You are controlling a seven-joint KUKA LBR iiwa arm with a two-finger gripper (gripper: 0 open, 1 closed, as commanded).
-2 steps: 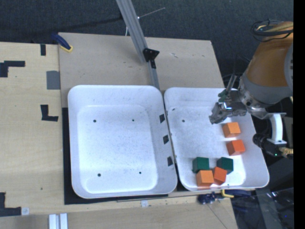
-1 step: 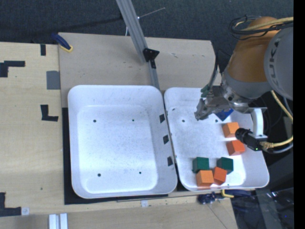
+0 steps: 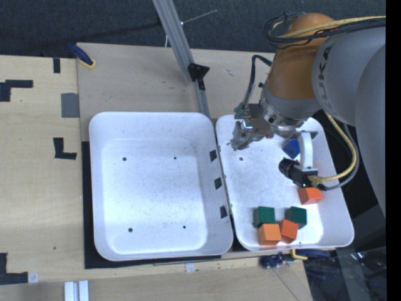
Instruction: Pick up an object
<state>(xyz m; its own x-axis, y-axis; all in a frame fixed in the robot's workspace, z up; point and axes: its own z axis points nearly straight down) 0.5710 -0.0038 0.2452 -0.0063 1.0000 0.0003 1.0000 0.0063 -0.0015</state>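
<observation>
My gripper [image 3: 240, 140] hangs over the far left part of the right bin [image 3: 250, 174], above bare white floor, with nothing seen in it. A blue block [image 3: 290, 148] lies just to its right, partly hidden by the wrist. An orange block [image 3: 309, 195] sits by the right wall. Near the front of that bin are two green blocks [image 3: 264, 215] [image 3: 296, 216] and two orange blocks [image 3: 270, 232] [image 3: 289, 229], bunched together.
The left bin [image 3: 150, 187] adjoins the right one along a shared wall. A slanted metal pole [image 3: 178, 36] runs from the top down to the bins' far edge. Cables and a black connector [image 3: 289, 168] hang from the wrist over the right bin.
</observation>
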